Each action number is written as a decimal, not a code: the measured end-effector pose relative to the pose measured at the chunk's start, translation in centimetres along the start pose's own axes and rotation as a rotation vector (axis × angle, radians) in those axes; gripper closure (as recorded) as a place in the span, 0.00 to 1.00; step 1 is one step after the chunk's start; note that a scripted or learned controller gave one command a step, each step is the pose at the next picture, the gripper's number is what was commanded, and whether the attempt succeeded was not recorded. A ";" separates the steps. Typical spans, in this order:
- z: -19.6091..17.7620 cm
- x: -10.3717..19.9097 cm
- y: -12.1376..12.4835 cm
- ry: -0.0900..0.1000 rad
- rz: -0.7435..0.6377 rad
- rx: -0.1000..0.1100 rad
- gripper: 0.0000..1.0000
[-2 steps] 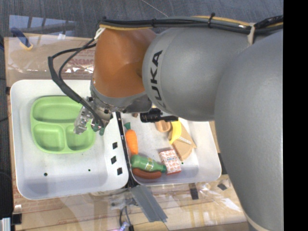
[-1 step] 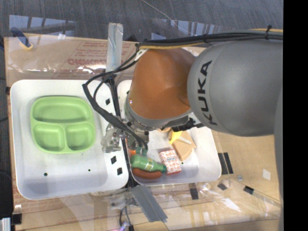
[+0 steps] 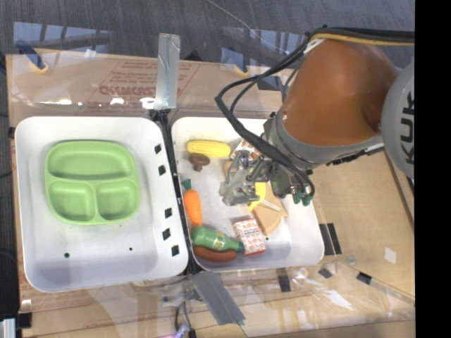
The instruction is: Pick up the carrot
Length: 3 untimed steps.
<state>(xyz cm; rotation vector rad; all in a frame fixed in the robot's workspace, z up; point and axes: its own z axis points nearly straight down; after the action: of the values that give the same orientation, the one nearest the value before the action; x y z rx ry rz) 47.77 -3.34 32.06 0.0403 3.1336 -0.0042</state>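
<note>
- Carrot (image 3: 192, 205) lies in the right bin (image 3: 310, 232), hard against its left wall, stem end pointing up the picture — just above the green bottle (image 3: 217, 240) and the brown sausage (image 3: 215, 255).
- Gripper (image 3: 239, 183) hangs over the middle of the same bin, near the carrot but apart from it, above a crowd of small food items: a yellow wedge (image 3: 268, 217), a red-and-white packet (image 3: 249, 235), a corn cob (image 3: 208, 148).
- Whether its fingers are spread or pressed together I cannot tell — the metal parts blur into the clutter beneath; nothing can be made out pinched between them.
- Risk, as I judge it: the carrot sits so close to the bin wall that one finger may land on the rim or wall instead of sliding down beside it, and the grasp would miss.
- A second risk: the bottle touching or nearly touching the carrot's lower end could be nudged or caught along with it.
- Cables (image 3: 243, 94) looping off the wrist hang low and might drag across the nearby items.
</note>
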 end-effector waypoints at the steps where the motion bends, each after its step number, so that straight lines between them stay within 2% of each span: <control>1: 4.2 0.1 0.7 0.007 -0.317 -0.004 1.00; 2: 10.3 -2.4 2.7 0.009 -0.796 -0.007 1.00; 3: 13.5 -7.5 -8.8 0.006 -1.126 -0.007 1.00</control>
<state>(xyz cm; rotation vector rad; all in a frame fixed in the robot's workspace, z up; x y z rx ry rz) 55.10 -12.34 18.69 -1.6425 2.6787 0.0011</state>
